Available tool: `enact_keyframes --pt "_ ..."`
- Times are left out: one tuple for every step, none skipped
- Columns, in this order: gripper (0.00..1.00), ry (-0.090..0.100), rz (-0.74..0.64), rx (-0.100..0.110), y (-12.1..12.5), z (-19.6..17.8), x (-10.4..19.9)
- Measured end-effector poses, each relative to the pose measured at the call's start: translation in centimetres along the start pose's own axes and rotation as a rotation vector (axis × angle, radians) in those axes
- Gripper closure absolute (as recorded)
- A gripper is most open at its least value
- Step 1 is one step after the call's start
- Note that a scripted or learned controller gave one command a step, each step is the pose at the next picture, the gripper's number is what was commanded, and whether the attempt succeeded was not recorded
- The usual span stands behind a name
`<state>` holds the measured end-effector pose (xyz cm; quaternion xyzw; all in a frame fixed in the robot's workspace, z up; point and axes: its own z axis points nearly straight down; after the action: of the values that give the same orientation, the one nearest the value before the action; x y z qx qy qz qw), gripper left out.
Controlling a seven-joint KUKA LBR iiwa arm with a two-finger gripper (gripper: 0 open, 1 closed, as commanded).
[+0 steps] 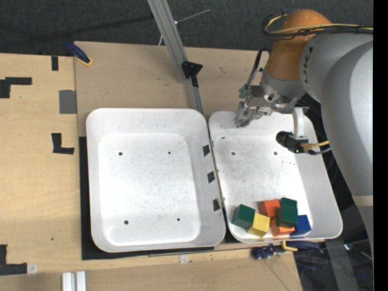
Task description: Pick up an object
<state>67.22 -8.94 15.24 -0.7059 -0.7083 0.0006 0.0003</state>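
The gripper hangs over the far rim of the right bin; whether it is open or shut, I cannot tell. The coloured blocks lie together in the near corner of this bin, well apart from the gripper. The left bin stands just beside it.

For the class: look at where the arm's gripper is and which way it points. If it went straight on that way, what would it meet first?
The gripper points downward over the far-left corner of the right bin. It would probably meet that bin's bare floor or rim first, though depth is unclear. The blocks lie at the near end, off that line.
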Motion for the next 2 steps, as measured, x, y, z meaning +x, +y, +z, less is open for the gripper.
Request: enact_keyframes --pt "1.0 0.0 0.002 -0.007 0.15 -6.39 -0.08" --pt "1.0 0.001 0.002 -0.001 0.17 -6.57 -0.01"
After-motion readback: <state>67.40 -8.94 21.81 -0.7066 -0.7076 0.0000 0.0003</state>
